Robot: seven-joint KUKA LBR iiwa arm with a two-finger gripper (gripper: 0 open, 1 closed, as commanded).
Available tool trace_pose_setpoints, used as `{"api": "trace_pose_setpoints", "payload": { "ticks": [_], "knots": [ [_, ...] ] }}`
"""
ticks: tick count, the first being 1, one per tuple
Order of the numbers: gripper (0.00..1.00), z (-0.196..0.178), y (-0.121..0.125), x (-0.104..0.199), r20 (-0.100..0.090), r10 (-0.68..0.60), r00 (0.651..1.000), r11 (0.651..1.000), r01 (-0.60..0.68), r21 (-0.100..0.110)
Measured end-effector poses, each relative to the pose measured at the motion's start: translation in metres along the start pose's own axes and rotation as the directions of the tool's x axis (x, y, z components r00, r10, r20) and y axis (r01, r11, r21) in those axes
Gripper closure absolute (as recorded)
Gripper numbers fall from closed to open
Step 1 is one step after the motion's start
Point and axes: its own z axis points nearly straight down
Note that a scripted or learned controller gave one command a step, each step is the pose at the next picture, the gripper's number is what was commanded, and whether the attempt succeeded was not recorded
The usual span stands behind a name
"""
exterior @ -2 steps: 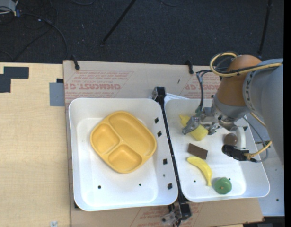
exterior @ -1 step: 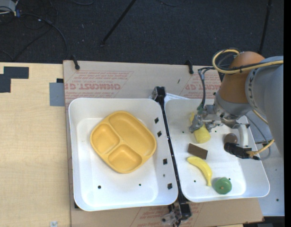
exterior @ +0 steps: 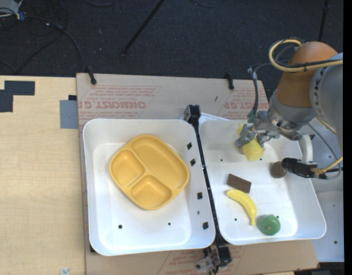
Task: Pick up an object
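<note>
The right bin point(exterior: 304, 211) holds a small yellow block point(exterior: 253, 150) near its back. There is also a brown rectangular piece point(exterior: 238, 182), a banana point(exterior: 244, 205), a green round fruit point(exterior: 269, 224) and a dark brown round item point(exterior: 277, 169). My gripper point(exterior: 251, 135) reaches in from the right and hangs low over the back of this bin. It is directly above the yellow block and touches or nearly touches its top. I cannot tell from this view whether the block is gripped.
A yellow divided plate point(exterior: 149, 171) lies in the left bin point(exterior: 101, 222). A black divider point(exterior: 200, 171) runs between the two bins. The arm's black cable and fitting point(exterior: 301, 168) hang over the right bin's right side. Wooden bench surface lies to the left.
</note>
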Motion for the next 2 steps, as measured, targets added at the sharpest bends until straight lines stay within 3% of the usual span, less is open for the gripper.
{"api": "trace_pose_setpoints", "payload": {
  "ticks": [1, 2],
  "knots": [
    [1.00, -0.049, 0.001, -0.001, 0.000, 0.000, 1.000, 1.000, 0.000, 0.001],
    [1.00, -0.042, -0.021, 0.042, -0.002, -0.001, 1.000, 1.000, 0.001, 0.008]
  ]
}}
